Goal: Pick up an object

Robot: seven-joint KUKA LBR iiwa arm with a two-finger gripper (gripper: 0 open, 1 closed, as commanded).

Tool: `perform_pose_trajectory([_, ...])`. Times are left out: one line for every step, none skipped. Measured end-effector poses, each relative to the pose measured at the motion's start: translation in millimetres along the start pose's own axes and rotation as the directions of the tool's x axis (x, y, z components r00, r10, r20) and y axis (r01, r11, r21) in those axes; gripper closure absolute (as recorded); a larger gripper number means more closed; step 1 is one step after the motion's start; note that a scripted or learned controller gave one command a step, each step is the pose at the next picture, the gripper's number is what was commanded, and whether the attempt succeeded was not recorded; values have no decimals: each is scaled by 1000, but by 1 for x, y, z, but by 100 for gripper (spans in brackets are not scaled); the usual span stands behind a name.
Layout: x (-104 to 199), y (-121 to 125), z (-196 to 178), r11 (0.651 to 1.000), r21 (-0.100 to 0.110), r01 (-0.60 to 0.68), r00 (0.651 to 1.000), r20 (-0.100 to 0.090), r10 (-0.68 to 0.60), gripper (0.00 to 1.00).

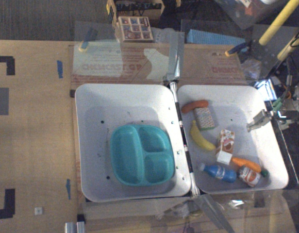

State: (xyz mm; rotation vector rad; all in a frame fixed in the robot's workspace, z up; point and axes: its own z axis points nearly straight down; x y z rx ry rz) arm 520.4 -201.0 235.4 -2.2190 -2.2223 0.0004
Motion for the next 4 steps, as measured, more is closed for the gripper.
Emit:
perform_pose_trajectory([25,9,110,999,-20,45,999,7,-44,0])
perform_pose_trajectory([77,6,148,996,-7,91,996,0,-91,0])
perform_pose_trajectory([74,7,137,996,-12,84,996,3,-84,100])
perform_pose_trajectory([128,33,51,1000,-1,24,1000,1,-24,100])
